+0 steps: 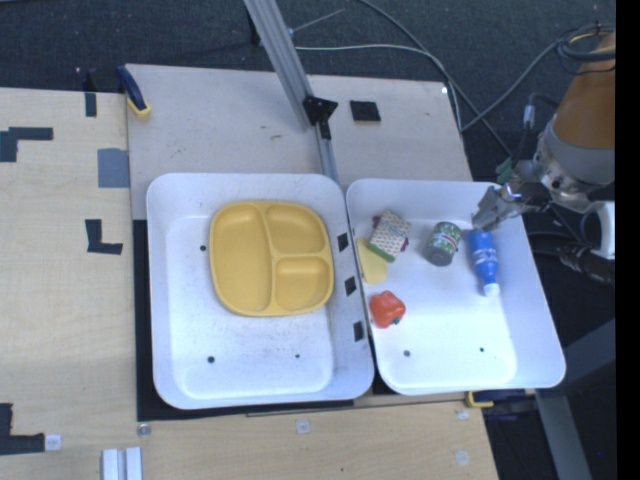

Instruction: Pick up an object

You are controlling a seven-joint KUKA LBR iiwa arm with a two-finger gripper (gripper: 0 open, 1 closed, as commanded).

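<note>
- The gripper (492,208) hangs over the back right part of the right bin (520,363), close to the top end of the blue bottle (484,260).
- I cannot tell if the gripper is wide or narrow from here. Nothing sits in it that I can see.
- The blue bottle lies flat on the bin floor. One end points toward the gripper, and its white tip points to the front of the bin.
- Just left of the blue bottle is a small green can (444,243). Farther left is a speckled block (389,234), and a yellow piece (372,266) touches it on the front side.
- Left of the blue bottle and nearer the front lies a red toy (386,309).
- Far left of the blue bottle, in the left bin (170,298), lies a yellow tray (270,258) with three parts.
- I think the bottle is the nearest thing to grab. To do it well, the arm should move over the bottle's middle, not its end.
- It should turn so it squeezes across the thin way.
- It should stay off the green can, go straight down, squeeze gently, and lift slowly, since a round bottle may roll or slip.
</note>
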